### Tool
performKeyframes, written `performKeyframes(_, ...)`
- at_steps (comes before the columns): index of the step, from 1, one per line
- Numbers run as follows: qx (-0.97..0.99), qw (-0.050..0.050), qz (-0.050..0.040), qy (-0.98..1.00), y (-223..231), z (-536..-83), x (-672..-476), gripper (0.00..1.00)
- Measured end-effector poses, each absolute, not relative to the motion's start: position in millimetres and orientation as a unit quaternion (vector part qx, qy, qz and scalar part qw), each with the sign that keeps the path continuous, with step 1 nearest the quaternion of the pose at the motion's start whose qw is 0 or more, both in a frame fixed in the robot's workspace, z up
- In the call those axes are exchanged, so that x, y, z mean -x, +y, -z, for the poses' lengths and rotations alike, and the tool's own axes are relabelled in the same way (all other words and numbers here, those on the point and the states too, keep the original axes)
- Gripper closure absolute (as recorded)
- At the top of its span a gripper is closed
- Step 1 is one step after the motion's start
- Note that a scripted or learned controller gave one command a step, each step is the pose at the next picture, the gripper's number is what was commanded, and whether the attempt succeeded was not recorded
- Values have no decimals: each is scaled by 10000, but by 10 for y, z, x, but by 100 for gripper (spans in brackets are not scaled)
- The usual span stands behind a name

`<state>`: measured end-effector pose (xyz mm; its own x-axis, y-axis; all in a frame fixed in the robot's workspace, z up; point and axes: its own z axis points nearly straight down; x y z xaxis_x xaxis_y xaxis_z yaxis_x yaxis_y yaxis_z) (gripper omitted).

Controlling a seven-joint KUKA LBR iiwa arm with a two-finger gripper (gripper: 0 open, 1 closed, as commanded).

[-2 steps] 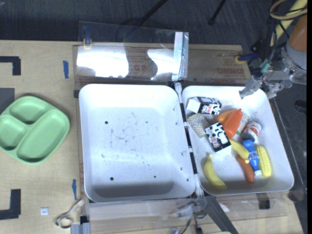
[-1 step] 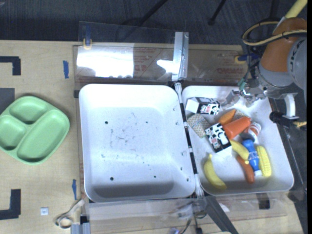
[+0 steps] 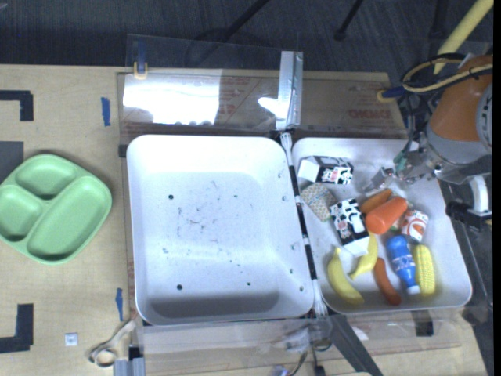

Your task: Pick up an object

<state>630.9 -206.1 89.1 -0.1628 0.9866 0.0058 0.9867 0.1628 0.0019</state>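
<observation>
I see the arm [image 3: 462,108] coming in from the right, orange band above the wrist, with the claw [image 3: 409,165] sitting over the upper right corner of the right bin [image 3: 462,288]. Claw is small and blurred from up here, I cannot tell its state, and I can't see anything between it

All the pickable stuff is in the right bin, crowded toward its middle and lower half:
- black and white carton [image 3: 327,171] near the top left of the bin
- speckled block [image 3: 317,200] just below it, against the left wall
- second black and white carton [image 3: 347,218] in the middle
- orange piece [image 3: 385,212] lying just right of that carton, closest thing to the claw
- red and white can [image 3: 414,225] beside the orange piece
- blue bottle [image 3: 402,263] pointing down toward the lower wall
- corn cob [image 3: 424,266] touching the bottle's right side
- sausage [image 3: 383,280] left of the bottle
- banana [image 3: 343,276] curled in the lower left, with a smaller yellow piece [image 3: 365,261] between it and the sausage

Left bin [image 3: 211,218] shows bare white floor with faint scuffs. Green divided plate [image 3: 53,207] sits on the table [image 3: 63,312] well left of both bins. Clear panel [image 3: 203,92] stands behind the left bin
</observation>
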Motion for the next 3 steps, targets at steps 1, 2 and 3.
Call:
performKeyframes(1, 6414, -16, 13, -7672, -1847, -859, -5840, 0)
performKeyframes(2, 6415, -21, 19, -7671, -1851, -945, -5845, 100)
performKeyframes(3, 6499, 15, -7, -7600, -2109, -1809, -5649, 100)
